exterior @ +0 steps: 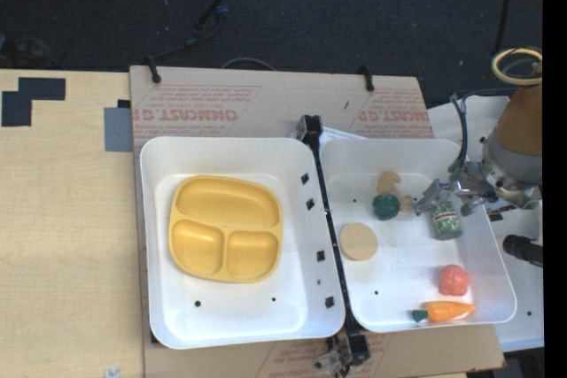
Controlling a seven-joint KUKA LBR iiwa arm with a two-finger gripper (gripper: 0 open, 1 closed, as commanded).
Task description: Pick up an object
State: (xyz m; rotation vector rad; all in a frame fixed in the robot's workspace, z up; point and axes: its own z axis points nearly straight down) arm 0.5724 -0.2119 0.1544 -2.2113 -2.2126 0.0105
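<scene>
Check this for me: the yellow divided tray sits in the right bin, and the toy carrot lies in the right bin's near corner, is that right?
Not quite. The camera view shows the yellow divided tray in the left bin, not the right one. The rest holds: the toy carrot lies in the near corner of the right bin.

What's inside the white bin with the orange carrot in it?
The right bin holds a carrot, red ball, tan disc, teal ball and a tan piece. The gripper covers whatever lies beneath it.
</scene>
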